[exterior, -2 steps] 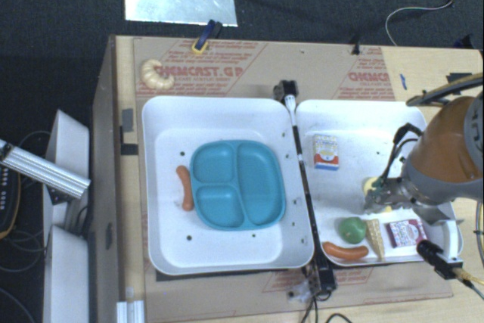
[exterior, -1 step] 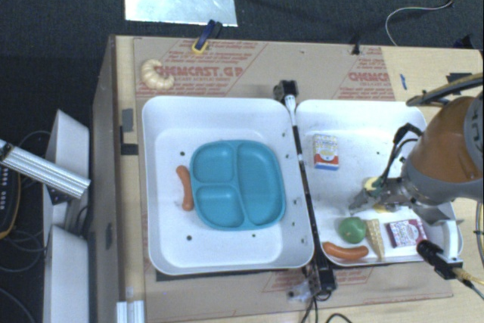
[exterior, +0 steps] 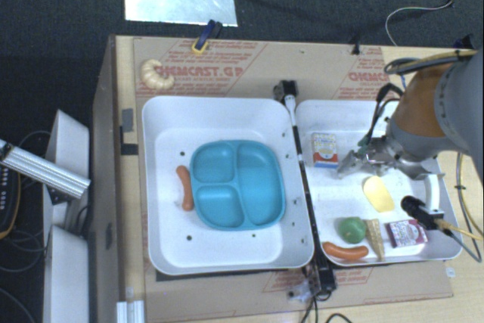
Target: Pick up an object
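Observation:
My gripper point(exterior: 364, 161) hangs low over the middle of the right bin point(exterior: 435, 257), and the arm comes in from the right. Just left of it stands a small white carton point(exterior: 324, 148) with red and blue print. A pale yellow piece point(exterior: 378, 194) lies just below the gripper. Along the bin's front lie a green round thing point(exterior: 351, 229), an orange-red sausage point(exterior: 345, 252), a tan cone point(exterior: 374, 238) and a pink-and-white packet point(exterior: 406, 233). Nothing shows as held in the gripper.
The left bin point(exterior: 162, 238) holds a blue divided plate point(exterior: 236, 184) with a second orange sausage point(exterior: 185, 187) beside it on the left. A raised divider point(exterior: 299, 163) separates the two bins. A pale curled thing point(exterior: 155, 73) lies on the cardboard behind the left bin.

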Motion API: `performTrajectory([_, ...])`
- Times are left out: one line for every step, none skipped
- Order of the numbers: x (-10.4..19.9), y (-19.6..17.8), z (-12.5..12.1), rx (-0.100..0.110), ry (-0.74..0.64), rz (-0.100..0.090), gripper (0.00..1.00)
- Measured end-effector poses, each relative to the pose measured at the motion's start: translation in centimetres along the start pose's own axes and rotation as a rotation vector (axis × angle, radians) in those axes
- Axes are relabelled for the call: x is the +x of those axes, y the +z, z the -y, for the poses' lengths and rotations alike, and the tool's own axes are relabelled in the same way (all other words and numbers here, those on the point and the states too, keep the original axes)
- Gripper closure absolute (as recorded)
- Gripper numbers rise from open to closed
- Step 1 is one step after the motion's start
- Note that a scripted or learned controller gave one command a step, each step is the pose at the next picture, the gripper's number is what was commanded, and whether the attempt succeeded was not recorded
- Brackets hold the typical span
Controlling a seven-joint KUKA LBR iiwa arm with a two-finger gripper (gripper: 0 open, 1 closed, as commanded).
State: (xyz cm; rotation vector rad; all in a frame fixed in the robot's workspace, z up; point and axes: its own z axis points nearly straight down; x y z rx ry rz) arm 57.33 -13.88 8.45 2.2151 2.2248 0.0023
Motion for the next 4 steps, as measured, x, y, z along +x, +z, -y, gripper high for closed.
performTrajectory([-5.2,-5.0,1.2,-0.001,0.002,0.002,0.00])
performTrajectory([-0.6,-0.1,7.7,0.000,0.003,0.000,0.00])
performTrajectory([-5.8,0.0,0.3,-0.001,0.001,0.001,0.00])
performTrajectory([-6.8,-0.1,-7.0,-0.001,0.000,0.001,0.00])
